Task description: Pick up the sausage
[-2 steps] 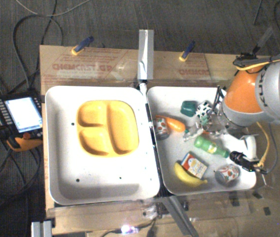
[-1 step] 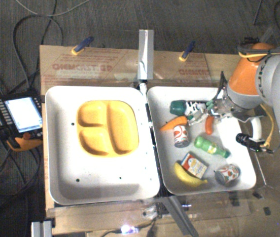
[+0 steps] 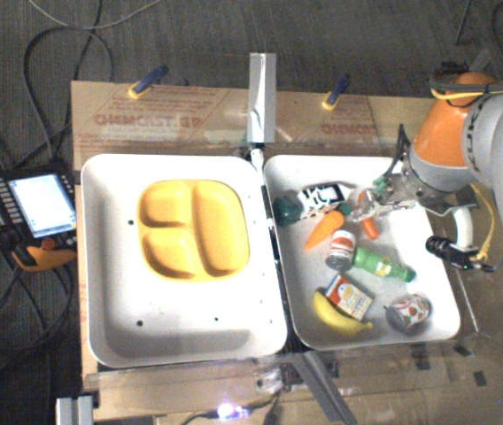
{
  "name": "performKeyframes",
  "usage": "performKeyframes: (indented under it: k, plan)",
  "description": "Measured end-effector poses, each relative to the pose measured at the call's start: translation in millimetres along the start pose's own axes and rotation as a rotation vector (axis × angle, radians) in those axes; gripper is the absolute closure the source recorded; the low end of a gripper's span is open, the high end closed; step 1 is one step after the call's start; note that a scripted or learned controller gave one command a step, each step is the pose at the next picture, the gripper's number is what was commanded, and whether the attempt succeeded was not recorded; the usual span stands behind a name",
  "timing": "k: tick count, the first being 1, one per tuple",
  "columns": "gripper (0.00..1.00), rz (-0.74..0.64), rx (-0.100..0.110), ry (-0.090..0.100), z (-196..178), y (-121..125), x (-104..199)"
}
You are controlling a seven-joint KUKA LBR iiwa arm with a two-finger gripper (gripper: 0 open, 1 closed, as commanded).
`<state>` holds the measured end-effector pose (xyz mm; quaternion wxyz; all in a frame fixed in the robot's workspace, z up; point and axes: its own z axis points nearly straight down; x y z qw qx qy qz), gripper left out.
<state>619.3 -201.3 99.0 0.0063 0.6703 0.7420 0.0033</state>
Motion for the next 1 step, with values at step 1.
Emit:
performKeyframes:
  k: [1]
  plan:
    - [1.00,-0.011,0.015,0.003,-117.6,42.2,68.8]
